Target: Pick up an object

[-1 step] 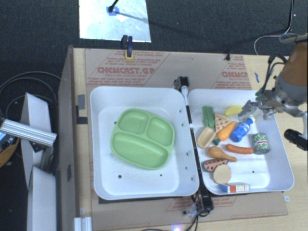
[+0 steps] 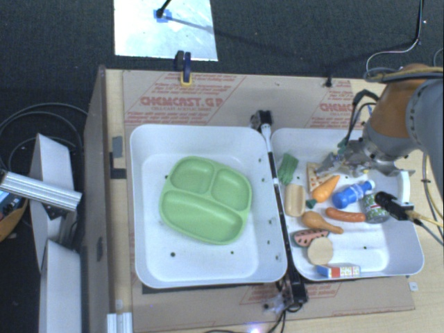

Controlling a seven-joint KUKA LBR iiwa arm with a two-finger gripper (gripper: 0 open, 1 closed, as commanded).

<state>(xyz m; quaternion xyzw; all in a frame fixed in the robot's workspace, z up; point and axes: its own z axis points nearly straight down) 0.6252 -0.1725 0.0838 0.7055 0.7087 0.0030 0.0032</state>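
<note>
A: What is the arm point(image 2: 406, 113) doing?

B: It reaches into the right bin point(image 2: 406, 245), the one full of toy food. The left bin point(image 2: 149, 186) has a big green tray point(image 2: 206, 199) in it, far off to the gripper's left.

A: Where is the gripper point(image 2: 338, 159)?

B: It is low over the top of the pile. I cannot tell if it is apart or together, and I see nothing in it.

A: What could it grab?

B: I think the orange carrot point(image 2: 326, 188). It lies just below the gripper, almost under it. The blue bottle point(image 2: 352, 193) touches it on the right, and a wedge like a pizza slice point(image 2: 316, 177) sits by its left.

A: Which way does the carrot point?

B: It is long and lies slanted. One end goes up and right, toward the gripper. The other end goes down and left.

A: So how to grab it well?

B: Come straight down over its middle. Squeeze across the thin way, not along the long way. Keep clear of the bottle so it does not get pinched too.
</note>
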